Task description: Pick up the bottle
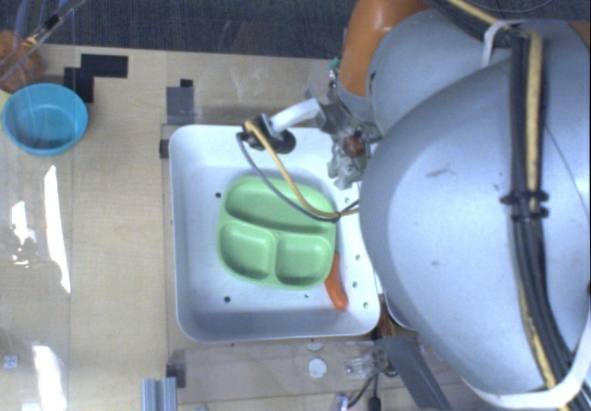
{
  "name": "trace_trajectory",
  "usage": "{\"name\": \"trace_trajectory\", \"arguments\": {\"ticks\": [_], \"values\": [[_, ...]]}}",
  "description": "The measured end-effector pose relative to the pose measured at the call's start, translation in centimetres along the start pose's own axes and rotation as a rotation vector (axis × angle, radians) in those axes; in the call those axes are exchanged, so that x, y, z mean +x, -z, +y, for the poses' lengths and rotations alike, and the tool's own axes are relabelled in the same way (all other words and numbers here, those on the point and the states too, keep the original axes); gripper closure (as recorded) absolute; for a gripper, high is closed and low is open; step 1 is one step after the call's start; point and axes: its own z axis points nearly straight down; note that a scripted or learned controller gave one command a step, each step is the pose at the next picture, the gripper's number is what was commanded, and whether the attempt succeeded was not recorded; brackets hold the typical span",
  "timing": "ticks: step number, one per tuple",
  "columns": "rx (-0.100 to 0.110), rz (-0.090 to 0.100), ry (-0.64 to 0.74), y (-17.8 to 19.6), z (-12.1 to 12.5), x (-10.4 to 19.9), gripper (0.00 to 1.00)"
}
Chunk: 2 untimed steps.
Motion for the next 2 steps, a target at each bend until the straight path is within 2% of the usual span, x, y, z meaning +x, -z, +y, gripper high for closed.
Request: {"name": "trace_trajectory", "arguments": {"ticks": [1,2], "values": [[-0.003,0.003,0.168,17.99,4.40,1.01,1.00],[-0.003,0.001,0.169,17.91,4.38,1.01,0.00]]}}
